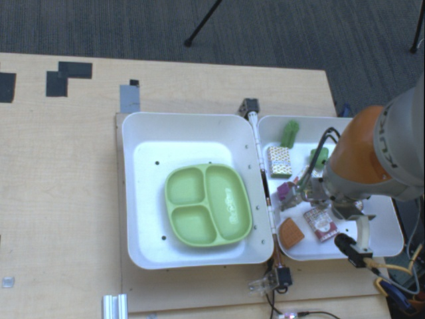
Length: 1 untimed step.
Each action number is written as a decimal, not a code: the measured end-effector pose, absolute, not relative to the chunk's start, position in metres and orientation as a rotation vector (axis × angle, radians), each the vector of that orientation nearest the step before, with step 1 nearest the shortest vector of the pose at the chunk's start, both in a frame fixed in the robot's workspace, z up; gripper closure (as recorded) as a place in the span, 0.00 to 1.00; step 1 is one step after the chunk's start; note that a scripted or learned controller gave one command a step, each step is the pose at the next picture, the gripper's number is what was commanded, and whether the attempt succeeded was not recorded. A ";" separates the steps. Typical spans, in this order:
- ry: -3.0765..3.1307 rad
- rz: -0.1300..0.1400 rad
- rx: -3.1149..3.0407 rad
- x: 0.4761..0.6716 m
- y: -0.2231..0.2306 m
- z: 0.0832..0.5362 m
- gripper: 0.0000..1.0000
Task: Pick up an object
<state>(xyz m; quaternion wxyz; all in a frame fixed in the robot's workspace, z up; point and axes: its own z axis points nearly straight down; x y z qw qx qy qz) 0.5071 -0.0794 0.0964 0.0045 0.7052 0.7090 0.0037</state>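
Note:
My gripper (313,197) is low in the right bin (392,244), under the arm's orange band (358,153). Just left of it lies a small purple object (285,191). A red and white packet (320,223) sits right below the gripper. An orange-brown block (291,232) rests near the bin's front left corner. Farther back are a speckled white block (280,161), a green block (289,133) and a smaller green piece (319,157) partly hidden by the arm. The arm's wrist hides whatever is directly beneath the gripper.
The left bin (146,178) holds a light green divided plate (209,205). A ridge (260,171) separates the two bins. Cables and a black part (350,250) hang by the right bin's front edge. The wooden bench (60,198) stretches out to the left.

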 end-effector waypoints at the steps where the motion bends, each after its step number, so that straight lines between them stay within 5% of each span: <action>1: 2.218 0.015 2.203 0.508 -0.080 0.107 1.00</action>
